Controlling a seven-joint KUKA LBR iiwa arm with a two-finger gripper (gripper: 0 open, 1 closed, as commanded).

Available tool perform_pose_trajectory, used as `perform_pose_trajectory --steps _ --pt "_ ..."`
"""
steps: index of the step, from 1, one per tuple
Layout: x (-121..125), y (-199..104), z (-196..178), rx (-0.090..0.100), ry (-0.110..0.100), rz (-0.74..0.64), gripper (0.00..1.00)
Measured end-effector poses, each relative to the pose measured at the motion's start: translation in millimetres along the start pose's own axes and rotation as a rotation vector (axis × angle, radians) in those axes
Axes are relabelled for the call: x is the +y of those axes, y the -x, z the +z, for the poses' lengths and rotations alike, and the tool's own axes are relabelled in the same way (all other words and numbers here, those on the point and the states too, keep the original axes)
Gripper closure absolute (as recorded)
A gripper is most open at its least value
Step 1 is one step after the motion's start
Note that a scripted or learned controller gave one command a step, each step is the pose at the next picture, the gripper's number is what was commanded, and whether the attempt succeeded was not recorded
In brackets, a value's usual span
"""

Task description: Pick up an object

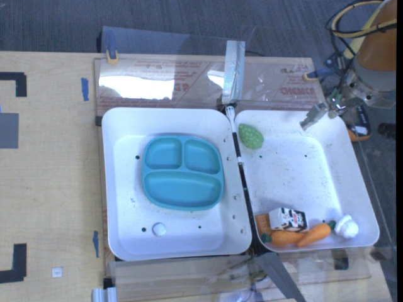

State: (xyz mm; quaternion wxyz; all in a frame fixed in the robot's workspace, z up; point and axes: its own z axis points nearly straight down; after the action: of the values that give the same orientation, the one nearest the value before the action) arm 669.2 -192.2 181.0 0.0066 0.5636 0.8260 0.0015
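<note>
The two-finger metal gripper (313, 116) hangs over the far right corner of the shallow white right-hand bin (352, 168); its fingers are too small and blurred to tell whether they are spread or closed, and nothing shows between them. Above it the grey arm with its orange band (378, 52) enters from beyond that bin's far right corner, with yellow and black cables looped beside it. Inside the right-hand bin, a bumpy round green object (250, 136) lies near the far left corner, well apart from the gripper. Along the bin's near wall sit a small black-and-white carton (288, 219), an orange carrot-shaped toy (301, 235) just in front of it, and a small white rounded object (346, 227) in the near right corner. Left of that bin, touching it side by side, the shallow white left-hand bin (119, 168) holds a blue plastic plate with three compartments (183, 172).
</note>
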Motion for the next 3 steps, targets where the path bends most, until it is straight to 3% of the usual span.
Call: perform_pose_trajectory --steps 1,2,3 --pt "8.8 -44.4 94.8 0.008 -0.015 -0.103 0.00" --pt "-15.1 24.6 36.1 0.001 -0.003 -0.070 0.00" --pt "15.2 -64.3 94.7 0.023 -0.032 -0.397 0.00"
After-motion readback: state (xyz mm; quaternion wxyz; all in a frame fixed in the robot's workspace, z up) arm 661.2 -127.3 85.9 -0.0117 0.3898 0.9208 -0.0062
